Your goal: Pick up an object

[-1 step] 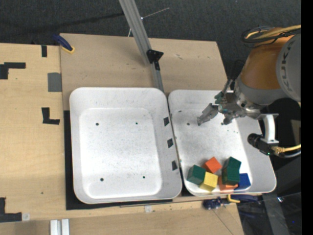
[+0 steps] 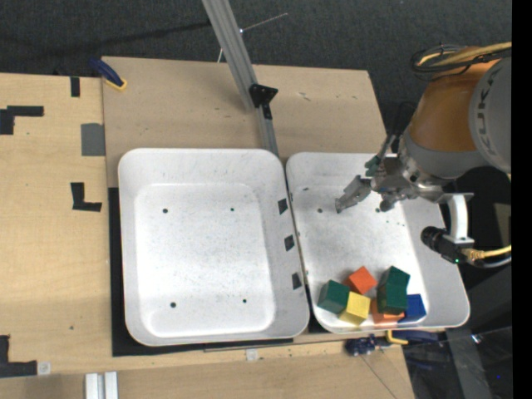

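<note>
Plainly, everything turned on how the gripper (image 2: 363,196) stood to the cluster of small blocks in the right-hand bin (image 2: 332,248). It hung over the far half of that bin, its two fingers spread apart with nothing between them, one finger (image 2: 352,195) slanting out toward the left-hand bin (image 2: 204,169). The blocks lay huddled against the right-hand bin's near rim, well apart from the gripper: an orange block (image 2: 362,279) on the cluster's far side, a green block (image 2: 333,296) on the side nearer the left-hand bin, a yellow block (image 2: 357,307) just beside it, a dark green block (image 2: 395,286) and a blue block (image 2: 415,307) beyond. The orange block seemed the nearest target. No block showed a marked long axis, so approach direction probably mattered more than wrist turn.
</note>
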Controlling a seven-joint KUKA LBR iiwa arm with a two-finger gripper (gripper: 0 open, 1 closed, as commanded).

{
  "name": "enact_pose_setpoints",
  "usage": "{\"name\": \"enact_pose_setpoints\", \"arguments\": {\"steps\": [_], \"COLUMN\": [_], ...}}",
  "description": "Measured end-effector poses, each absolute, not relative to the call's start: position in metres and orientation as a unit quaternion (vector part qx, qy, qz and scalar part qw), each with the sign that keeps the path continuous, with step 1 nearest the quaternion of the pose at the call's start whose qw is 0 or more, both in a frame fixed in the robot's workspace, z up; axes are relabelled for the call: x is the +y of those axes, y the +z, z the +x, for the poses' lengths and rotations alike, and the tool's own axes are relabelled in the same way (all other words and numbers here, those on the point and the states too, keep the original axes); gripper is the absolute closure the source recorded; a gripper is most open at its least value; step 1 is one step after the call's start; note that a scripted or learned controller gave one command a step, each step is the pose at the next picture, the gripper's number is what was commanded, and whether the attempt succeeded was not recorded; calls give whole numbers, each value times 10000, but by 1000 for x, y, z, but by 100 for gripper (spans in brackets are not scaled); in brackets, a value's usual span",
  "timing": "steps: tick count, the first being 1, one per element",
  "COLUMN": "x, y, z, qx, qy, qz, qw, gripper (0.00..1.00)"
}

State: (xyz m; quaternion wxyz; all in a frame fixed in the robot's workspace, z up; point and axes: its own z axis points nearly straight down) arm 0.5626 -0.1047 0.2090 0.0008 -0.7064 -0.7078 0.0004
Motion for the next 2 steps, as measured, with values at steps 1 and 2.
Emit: {"name": "enact_pose_setpoints", "arguments": {"steps": [1,2], "x": [-113,-115], "y": [153,108], "z": [556,550], "qx": [-7070,-7072], "qy": [29,26], "qz": [-7072,-7070], "qw": [26,28], "gripper": [0,0]}}
